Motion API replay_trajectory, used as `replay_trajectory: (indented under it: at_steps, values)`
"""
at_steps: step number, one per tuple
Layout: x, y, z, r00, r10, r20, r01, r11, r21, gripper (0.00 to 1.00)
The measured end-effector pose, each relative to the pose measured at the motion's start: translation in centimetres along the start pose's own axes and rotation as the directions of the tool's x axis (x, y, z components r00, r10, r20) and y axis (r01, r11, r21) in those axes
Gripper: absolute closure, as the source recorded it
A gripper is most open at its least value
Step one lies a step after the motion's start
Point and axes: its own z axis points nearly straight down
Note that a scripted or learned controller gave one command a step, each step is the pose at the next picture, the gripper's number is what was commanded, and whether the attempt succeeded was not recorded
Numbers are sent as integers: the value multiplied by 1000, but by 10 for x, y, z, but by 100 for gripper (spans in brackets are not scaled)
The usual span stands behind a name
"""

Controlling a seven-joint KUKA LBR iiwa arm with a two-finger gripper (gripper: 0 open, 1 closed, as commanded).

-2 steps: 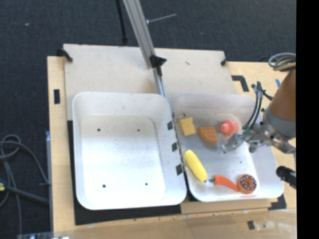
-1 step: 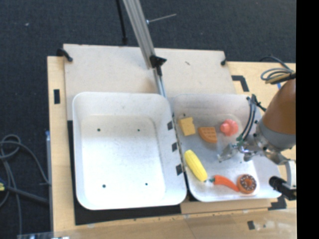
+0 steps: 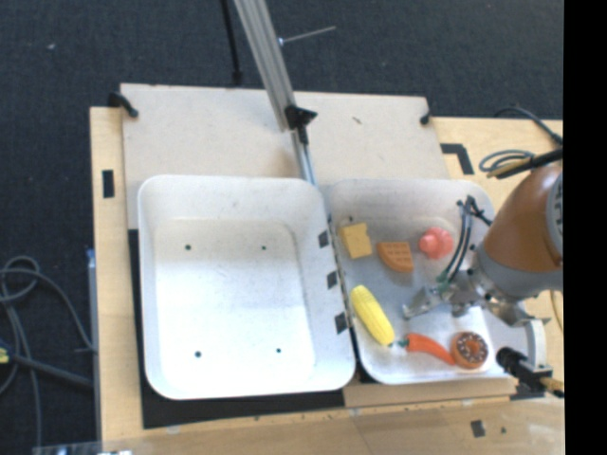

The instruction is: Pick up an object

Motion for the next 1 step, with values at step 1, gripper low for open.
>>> replay_trajectory:
  at_steps: [1]
  values:
    - [-1, 2, -13, 1000, 7, 1, -7, 1000, -8, 100]
